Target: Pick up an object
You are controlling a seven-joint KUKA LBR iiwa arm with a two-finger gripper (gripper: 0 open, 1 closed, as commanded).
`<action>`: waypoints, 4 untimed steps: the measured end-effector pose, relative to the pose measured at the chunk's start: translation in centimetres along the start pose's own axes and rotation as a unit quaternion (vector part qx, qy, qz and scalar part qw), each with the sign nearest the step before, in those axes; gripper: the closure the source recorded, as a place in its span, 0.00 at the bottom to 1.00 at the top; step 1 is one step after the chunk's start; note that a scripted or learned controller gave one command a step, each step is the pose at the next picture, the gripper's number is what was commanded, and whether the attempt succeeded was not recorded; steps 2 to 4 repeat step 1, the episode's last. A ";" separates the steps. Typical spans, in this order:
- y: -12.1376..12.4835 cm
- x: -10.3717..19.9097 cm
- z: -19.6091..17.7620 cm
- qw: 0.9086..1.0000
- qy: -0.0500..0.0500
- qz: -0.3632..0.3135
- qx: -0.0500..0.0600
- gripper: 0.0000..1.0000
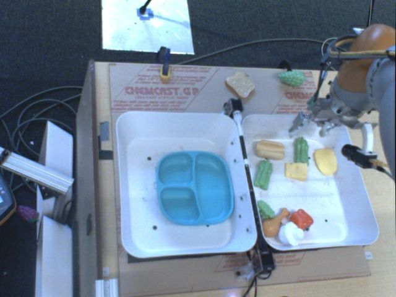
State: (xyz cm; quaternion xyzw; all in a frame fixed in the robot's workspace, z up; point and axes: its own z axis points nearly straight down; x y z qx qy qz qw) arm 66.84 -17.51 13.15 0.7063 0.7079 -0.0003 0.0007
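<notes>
Gripper (313,121) spread, holding nothing, above right bin (365,210) rear edge. I'd descend straight on the green vegetable (301,150), clear of the 1 bread roll (270,149).

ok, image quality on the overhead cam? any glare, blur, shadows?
Camera view: even, soft lighting; bright glare on the shiny sheet at top; bin walls near white with faint shadows; gripper and toy food slightly soft; blue tray reads clearly.
</notes>
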 end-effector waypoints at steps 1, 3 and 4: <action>-2.5 -0.1 3.5 1.000 0.000 0.000 0.000 0.00; -2.5 -0.1 3.5 1.000 0.000 0.000 0.000 0.00; -2.5 -0.1 3.5 1.000 0.000 0.000 0.000 0.00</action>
